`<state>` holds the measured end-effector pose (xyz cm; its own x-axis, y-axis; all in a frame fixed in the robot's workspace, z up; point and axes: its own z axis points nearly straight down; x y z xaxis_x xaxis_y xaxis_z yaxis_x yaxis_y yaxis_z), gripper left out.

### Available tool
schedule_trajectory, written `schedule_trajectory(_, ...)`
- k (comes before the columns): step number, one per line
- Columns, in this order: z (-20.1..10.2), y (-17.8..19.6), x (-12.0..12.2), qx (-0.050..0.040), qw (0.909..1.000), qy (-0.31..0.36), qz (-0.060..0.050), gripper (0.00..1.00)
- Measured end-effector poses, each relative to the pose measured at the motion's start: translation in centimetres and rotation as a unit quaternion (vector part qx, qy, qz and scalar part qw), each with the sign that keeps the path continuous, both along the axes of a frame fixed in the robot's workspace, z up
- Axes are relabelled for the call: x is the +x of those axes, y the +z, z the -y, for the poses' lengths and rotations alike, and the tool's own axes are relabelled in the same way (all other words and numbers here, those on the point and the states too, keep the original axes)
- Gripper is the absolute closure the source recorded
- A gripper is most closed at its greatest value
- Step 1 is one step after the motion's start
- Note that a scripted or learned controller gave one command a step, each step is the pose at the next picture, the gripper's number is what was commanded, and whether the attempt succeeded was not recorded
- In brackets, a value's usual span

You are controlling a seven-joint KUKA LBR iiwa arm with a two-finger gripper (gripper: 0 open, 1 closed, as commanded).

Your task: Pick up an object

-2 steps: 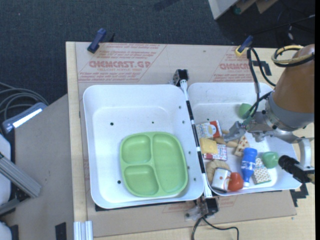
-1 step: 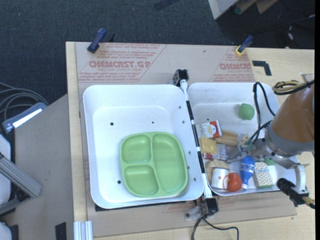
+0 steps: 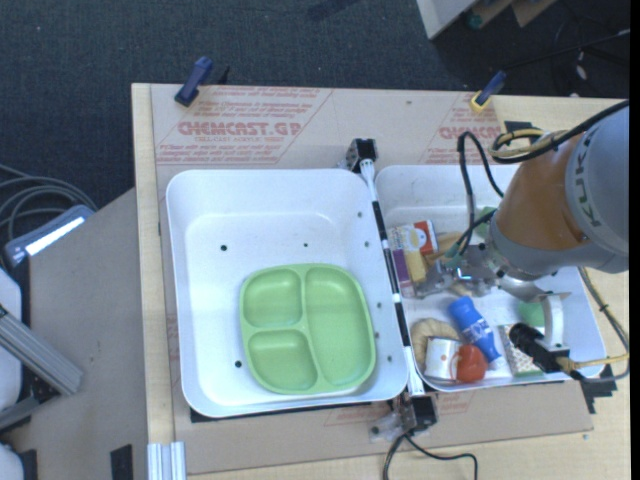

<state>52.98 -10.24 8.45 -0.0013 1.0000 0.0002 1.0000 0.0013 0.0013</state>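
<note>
Your grey arm's gripper [image 3: 452, 276] dips into the right white bin [image 3: 420, 183] above the blue bottle [image 3: 474, 328]; jaws perhaps spread, you cannot tell.

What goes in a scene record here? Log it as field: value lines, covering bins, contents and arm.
left bin: holds a green divided tray
right bin: holds a clutter of small items
items seen: blue bottle, red round object, small box with orange label
arm: reaches in from the right, low over the right bin
gripper: down among the items; grasp not discernible
clamps: blue clamp at the board's far left corner
</note>
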Motion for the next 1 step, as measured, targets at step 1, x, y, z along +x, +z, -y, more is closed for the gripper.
schedule_trajectory(1,-0.74,-0.03,-4.07,0.0004,1.0,-0.001,-0.002,0.0)
